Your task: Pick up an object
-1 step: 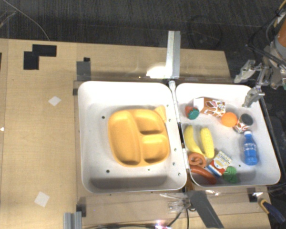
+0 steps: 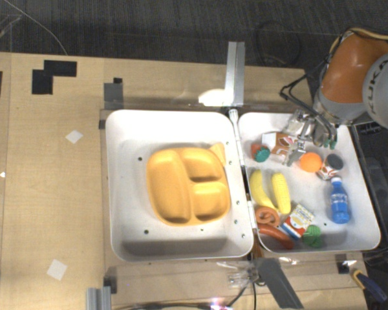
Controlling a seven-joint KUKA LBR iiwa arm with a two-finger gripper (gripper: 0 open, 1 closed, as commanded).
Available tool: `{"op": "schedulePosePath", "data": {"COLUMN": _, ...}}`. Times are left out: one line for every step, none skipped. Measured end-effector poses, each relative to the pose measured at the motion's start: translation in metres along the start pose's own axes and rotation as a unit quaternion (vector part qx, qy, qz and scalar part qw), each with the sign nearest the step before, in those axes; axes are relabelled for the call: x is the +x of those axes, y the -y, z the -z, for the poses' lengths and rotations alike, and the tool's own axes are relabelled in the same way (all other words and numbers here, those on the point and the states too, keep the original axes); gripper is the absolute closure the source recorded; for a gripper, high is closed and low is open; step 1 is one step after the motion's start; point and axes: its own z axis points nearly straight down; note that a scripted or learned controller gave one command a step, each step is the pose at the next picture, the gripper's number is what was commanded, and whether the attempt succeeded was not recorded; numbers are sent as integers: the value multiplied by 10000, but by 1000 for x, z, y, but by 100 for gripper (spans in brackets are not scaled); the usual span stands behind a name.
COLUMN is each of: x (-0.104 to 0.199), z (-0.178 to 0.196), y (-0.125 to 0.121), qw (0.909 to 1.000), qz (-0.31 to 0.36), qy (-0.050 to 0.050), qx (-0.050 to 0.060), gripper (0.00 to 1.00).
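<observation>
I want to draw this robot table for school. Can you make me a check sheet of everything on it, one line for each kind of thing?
Surface: tan bench bearing two shallow white bins, left bin and right bin.
Job's things: in the right bin, banana, corn cob, orange ball, blue bottle, green piece.
Clutter: yellow divided tray in the left bin; black tape marks on the bench.
Grippers: gripper low over the right bin's far end; finger state unclear.
Cables: black cables beside the arm.
Surroundings: dark floor beyond the bench.
</observation>
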Motion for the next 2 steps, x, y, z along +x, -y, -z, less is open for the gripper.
{"op": "schedulePosePath", "data": {"x": 2, "z": -12, "y": 15, "qw": 9961, "qz": -887, "qy": -7, "qx": -1, "gripper": 0}}
{"op": "schedulePosePath", "data": {"x": 23, "z": 134, "y": 12, "qw": 9783, "qz": -2070, "qy": 133, "qx": -22, "gripper": 0}}
